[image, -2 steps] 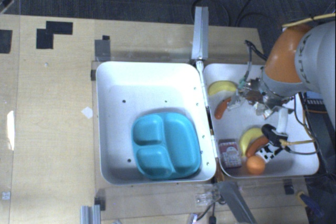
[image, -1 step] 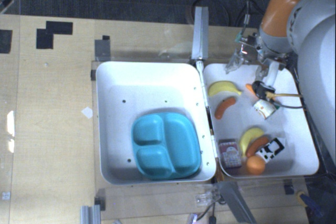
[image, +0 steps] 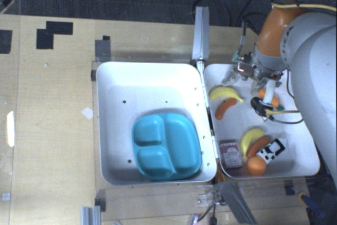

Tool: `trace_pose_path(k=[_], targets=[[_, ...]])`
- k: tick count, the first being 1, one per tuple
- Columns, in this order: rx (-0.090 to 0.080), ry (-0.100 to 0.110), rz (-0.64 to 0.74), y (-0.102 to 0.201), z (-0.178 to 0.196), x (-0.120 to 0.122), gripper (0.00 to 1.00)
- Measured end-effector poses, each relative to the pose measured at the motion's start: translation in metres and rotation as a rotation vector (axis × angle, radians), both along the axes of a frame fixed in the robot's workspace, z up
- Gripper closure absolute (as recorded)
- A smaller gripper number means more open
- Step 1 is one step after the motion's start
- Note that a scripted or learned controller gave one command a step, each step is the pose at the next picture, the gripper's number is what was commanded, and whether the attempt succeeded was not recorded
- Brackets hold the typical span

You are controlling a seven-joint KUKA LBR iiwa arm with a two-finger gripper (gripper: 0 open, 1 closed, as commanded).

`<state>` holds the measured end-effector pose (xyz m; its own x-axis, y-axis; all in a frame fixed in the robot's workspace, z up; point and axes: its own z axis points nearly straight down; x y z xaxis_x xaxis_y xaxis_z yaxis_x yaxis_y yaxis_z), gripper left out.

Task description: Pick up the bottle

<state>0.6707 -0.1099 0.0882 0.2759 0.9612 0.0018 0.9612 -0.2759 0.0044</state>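
Gripper (image: 255,74) hangs low over the far end of the right bin (image: 301,140), under the orange band of the arm (image: 310,60). Its tip is a tangle of dark and bright metal from this angle, so I cannot tell whether it is apart or together, and nothing can be seen clamped in it.

The bottle (image: 269,96) is, as best I can judge, the small white piece with orange at its sides. It lies on the bin floor just beside the gripper, on the side nearer the camera and a little toward the arm. It is small and partly crowded, so that reading is not certain. Its long axis seems to run from the far wall toward the near one, tilted slightly. A black cable loop (image: 261,106) sits touching or just beside its near end.

The coming move turns on this: the bottle is not straight beneath the gripper but offset toward the near wall. I would therefore expect a short shift that way before any descent, with the closing direction set across the bottle's narrow width.

Other things lie well apart from it. A banana (image: 225,93) and a red sausage (image: 226,108) sit by the dividing wall. A second banana (image: 253,138), an orange (image: 256,165) and a small maroon box (image: 230,154) are at the near end. The left bin (image: 122,87) carries a blue divided tray (image: 167,145).
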Motion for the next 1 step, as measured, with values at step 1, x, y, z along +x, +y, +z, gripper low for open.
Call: trace_pose_path(k=[1], targets=[[-0.007,-0.005,0.583,-0.0281,0.2184,-0.0173,0.00]])
